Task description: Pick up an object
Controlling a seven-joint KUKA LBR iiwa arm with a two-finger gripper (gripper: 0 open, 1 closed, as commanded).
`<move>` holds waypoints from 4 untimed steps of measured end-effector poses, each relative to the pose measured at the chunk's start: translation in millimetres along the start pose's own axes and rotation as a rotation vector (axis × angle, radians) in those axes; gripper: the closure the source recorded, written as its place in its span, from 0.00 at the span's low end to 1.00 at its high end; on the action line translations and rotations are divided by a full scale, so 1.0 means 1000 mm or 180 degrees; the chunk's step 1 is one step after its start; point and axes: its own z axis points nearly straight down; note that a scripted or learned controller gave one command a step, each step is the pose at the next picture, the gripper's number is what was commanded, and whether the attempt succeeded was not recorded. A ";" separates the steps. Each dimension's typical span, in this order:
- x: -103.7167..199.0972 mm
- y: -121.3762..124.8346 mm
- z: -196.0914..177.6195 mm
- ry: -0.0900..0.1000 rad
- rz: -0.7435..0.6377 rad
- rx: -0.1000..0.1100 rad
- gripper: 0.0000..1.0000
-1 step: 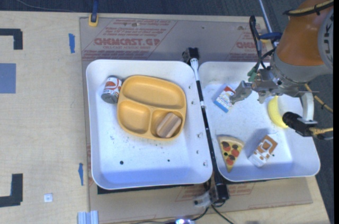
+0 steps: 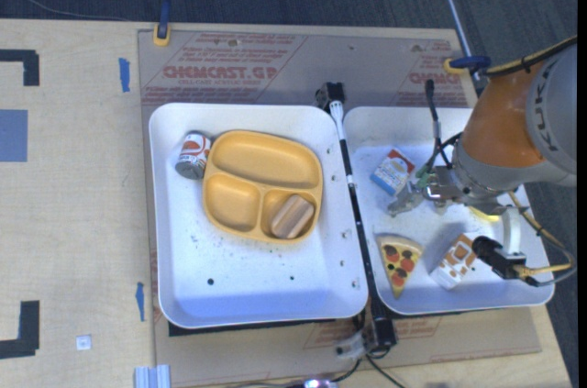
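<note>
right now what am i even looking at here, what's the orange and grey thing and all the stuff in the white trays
You are looking down from one fixed camera above a workbench. The grey and orange thing is a robot arm reaching in from the right; its gripper hangs low over the right bin. Nothing shows between its fingers.

The right bin holds a small blue and white carton near the gripper, a toy pizza slice and a white and orange box.

The left bin holds a yellow divided plate with a toy bread roll in one compartment, and a small can lying beside the plate.

Arm (image 2: 527,125) cut off at right edge — can (image 2: 192,155) partly behind tray (image 2: 261,184).
</note>
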 end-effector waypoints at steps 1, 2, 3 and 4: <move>0.001 -0.039 0.006 -0.0012 -0.0004 -0.0047 0.00; 0.014 -0.064 0.006 -0.0020 0.0002 -0.0054 0.00; 0.014 -0.064 0.006 -0.0019 0.0002 -0.0055 0.00; 0.009 -0.063 -0.006 -0.0052 0.0015 -0.0085 1.00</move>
